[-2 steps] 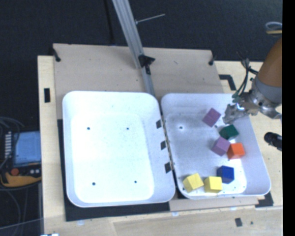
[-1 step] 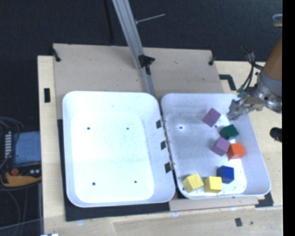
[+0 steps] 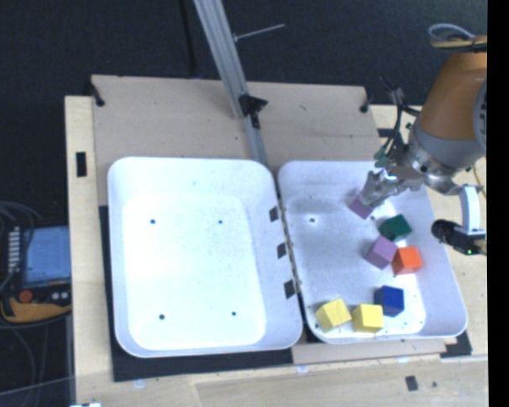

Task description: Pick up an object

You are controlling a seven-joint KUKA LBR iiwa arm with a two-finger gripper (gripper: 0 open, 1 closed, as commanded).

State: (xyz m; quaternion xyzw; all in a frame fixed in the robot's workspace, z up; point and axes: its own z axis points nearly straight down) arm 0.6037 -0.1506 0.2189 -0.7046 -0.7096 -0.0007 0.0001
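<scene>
**Purple block at the gripper tip, grasp unproven**

Two white bins share the bench; the right bin (image 3: 301, 227) holds the blocks. Whether the gripper (image 3: 375, 190) is clamped is unclear — a mauve block (image 3: 360, 204) sits at its tip. A shallow corner pinch could slip — dropping it.

white bins (image 3: 195, 176), blocks: green (image 3: 395, 226), purple (image 3: 380, 251), orange (image 3: 406, 259), blue (image 3: 390, 299), two yellow (image 3: 333, 315); tan desk (image 3: 305, 113).
</scene>
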